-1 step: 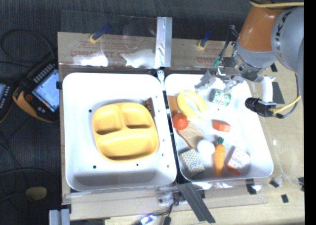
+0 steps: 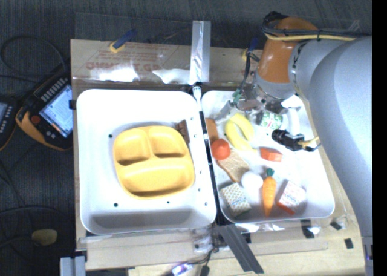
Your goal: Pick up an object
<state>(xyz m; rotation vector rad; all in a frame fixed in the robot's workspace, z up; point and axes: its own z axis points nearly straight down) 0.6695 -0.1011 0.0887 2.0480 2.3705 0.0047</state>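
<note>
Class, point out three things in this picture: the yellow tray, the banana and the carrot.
yellow tray (image 2: 154, 160), camera view, on its large front compartment.
banana (image 2: 239, 132), camera view, on the middle of its curved body.
carrot (image 2: 268, 194), camera view, on its orange body below the green top.

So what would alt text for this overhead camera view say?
A grey robot arm lowers its claw over a banana in the right white bin of toy food, including a carrot. The left bin holds a yellow divided tray.

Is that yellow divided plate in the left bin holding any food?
Empty. The yellow plate lies flat in the left bin with its three compartments bare; the toy foods sit in the right bin.
</note>
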